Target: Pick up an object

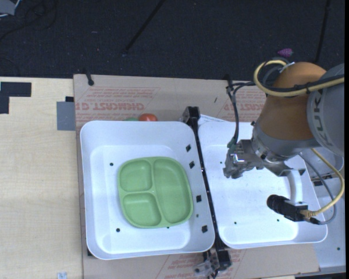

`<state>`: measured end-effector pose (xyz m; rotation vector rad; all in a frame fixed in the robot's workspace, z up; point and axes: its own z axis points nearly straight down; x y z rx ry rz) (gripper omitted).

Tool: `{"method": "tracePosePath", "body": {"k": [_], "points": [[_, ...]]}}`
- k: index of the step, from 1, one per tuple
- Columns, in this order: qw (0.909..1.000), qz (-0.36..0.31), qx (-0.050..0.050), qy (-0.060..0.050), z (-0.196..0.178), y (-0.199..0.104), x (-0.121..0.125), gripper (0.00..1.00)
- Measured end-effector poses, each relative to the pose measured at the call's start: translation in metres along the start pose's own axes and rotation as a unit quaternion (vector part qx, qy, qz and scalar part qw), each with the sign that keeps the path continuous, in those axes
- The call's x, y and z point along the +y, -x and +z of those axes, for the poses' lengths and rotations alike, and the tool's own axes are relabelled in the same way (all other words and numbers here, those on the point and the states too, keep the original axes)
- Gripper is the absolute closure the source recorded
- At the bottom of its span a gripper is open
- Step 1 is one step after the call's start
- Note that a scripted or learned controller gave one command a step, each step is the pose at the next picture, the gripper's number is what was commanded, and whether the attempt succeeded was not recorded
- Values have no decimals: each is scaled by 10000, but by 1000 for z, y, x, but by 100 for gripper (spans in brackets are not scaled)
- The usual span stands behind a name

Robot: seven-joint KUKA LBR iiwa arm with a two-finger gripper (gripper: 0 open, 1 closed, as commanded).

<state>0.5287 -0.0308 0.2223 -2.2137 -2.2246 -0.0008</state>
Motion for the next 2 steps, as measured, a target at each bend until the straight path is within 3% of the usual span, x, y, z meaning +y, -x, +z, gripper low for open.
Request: {"method": "tracePosePath", "body": {"k": [1,2], "points": [[10000,4,-3,-17,10,-54,4,100],[10000,1,-4,-3,-4,-104,13,100]]}}
